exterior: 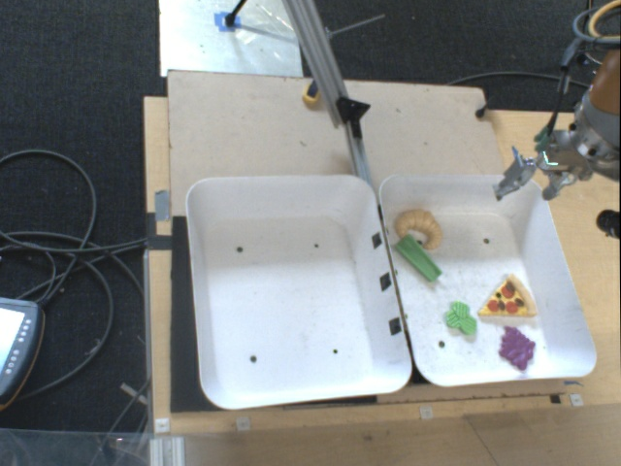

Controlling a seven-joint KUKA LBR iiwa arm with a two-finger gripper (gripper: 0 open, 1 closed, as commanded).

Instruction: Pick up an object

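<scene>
Purple grapes (517,347) lowest in right bin (572,289), pizza slice (508,299) at 12 o'clock from them. Gripper (531,175) up at bin's 1 o'clock, spread wide, gripping nothing.

A: Setting?

B: Robotics lab or test cell; wooden bench (243,115) on dark carpet (78,66); two white bins, the left bin (291,289) and right bin (563,289), side by side on it.

A: Evidence?

B: Grey arm (602,115) at the right edge; loose black cables (58,250) trailing over the floor; a handheld control pendant (15,343) with a lit screen at lower left; a metal pole (315,37) slanting across the bench.

A: Contents of bins?

B: Toy food only, all in the right bin: pizza slice (509,299), croissant (418,227), green stick (418,257), green leaf (461,317), purple grapes (517,347); props, not groceries.

A: Other marks?

B: Blue tape (225,20) on a pale floor sheet (228,22) beyond the bench.
</scene>
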